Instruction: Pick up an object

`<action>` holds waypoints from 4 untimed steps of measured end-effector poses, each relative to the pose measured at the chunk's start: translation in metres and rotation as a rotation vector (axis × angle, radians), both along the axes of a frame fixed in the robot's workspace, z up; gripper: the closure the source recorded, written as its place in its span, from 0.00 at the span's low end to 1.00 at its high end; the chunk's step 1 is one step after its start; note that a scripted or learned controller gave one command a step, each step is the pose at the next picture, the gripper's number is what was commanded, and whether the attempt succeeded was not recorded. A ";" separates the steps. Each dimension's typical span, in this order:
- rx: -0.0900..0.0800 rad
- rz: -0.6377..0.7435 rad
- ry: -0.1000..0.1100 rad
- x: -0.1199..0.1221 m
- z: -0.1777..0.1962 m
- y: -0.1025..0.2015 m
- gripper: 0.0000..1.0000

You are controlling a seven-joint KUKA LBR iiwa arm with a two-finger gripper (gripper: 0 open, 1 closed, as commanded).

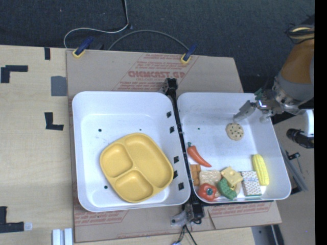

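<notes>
Two white bins side by side on a cardboard sheet (pixel 153 73) over the surface (pixel 30 137). Left bin (pixel 87 111) with a yellow three-part tray (pixel 136 166) lying toward its near side, slightly turned. Right bin (pixel 214 103) with the toy food. Round speckled cookie (pixel 235 131) alone on bare floor in the far half, well apart from the rest. Orange carrot (pixel 198 156) just beside the wall between the bins, slanting. Along the near wall, a tight cluster: tan cracker (pixel 209 177), red tomato (pixel 207 191), green piece (pixel 225 188), yellow cheese wedge (pixel 231 176), pale speckled block (pixel 250 183), each touching or nearly touching a neighbour. Yellow corn (pixel 260 169) near the right wall, lying lengthwise, next to the block.

Arm (pixel 296 73) in from the right, over the right bin's far right corner. End effector (pixel 244 112) low over the bin floor, just above and right of the cookie, apart from it, nothing visible between the fingers. Open or closed: cannot tell, too small and blurred.

Around the cookie, clear floor on all sides; only the arm's own wrist close by. Cluster pieces crowded against the near wall and each other, carrot hard by the divider.

Black clips (pixel 171 86) at the seam between the bins. Two cable clamps, yellow (pixel 80 51) and blue (pixel 188 55), on the cardboard's far edge, with a cable (pixel 122 9) looping off over dark carpet. Black tape marks (pixel 15 71) on the surface at left.
</notes>
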State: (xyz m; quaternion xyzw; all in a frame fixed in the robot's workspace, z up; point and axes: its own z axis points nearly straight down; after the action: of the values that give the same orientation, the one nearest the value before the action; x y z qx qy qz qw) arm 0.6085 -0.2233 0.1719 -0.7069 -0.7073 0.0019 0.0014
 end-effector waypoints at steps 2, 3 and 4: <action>0.001 0.002 -0.002 -0.004 -0.057 0.034 0.00; -0.004 -0.002 -0.013 -0.010 0.033 -0.003 0.00; 0.000 0.000 -0.001 -0.003 -0.003 0.001 0.00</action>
State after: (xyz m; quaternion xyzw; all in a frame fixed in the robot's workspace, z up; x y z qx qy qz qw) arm 0.6052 -0.2219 0.1687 -0.7067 -0.7075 0.0015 0.0010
